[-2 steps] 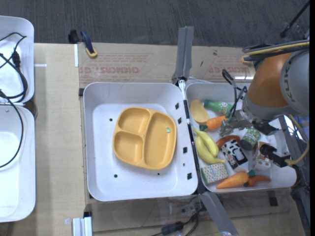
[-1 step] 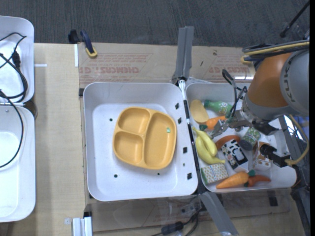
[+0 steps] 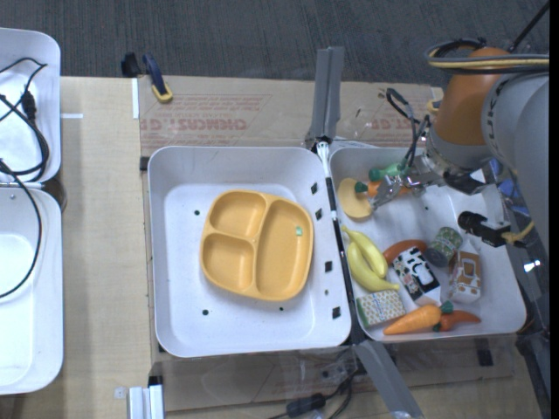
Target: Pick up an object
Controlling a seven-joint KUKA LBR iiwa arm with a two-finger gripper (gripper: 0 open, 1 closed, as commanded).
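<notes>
Nothing is lifted yet, as far as this view shows. The candidates all lie in the right bin (image 3: pixel 515 317): a round yellow disc (image 3: pixel 353 199) at the top left corner, a banana (image 3: pixel 367 260) along the left wall, a carrot (image 3: pixel 417 319) at the front edge, a black-and-white block (image 3: pixel 417 274) mid-bin, a small can (image 3: pixel 444 244) beside it, and a little carton (image 3: pixel 467 278) further right. The end effector (image 3: pixel 390 186) hangs low at the back of that bin, just beside the yellow disc, with a small orange and green piece (image 3: pixel 377 177) right at its tip. Whether it is spread or closed I cannot tell; the metal parts blur together there, and no object clearly sits in its grip. The arm (image 3: pixel 489 94) comes in from the right, its orange band above the wrist. The left bin (image 3: pixel 170 260) holds a yellow divided plate (image 3: pixel 258 244), well apart from the action. So my read: reach made, grasp and lift both to come. Bins sit on the tabletop (image 3: pixel 96 234).
</notes>
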